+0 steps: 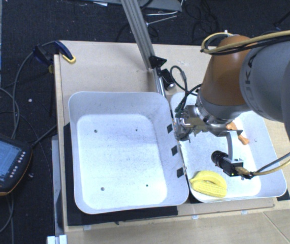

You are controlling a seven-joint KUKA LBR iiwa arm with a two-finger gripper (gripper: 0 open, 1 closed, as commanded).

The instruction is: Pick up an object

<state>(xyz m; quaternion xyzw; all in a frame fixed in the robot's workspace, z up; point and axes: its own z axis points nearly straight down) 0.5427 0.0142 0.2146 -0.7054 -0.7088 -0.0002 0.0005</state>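
- A teach pendant (0, 161) with a lit screen lies on the dark floor at nine o'clock, off the surface (104, 67).
- A blue-and-yellow clamp (58, 51) grips the surface's corner at eleven o'clock.
- The left bin (119, 151) sits at the centre of the view.
- A slanted aluminium rail (139, 27) runs from twelve o'clock down to the gap between the bins.
- The pincer (185, 128) hangs over the left rim of the right bin (266, 187); whether it is wide or narrow cannot be told.
- A yellow corn cob (209, 183) lies in the right bin at five o'clock, apart from the pincer.
- A small orange object (240, 136) lies in the right bin at three o'clock, partly hidden by the arm (266, 70).
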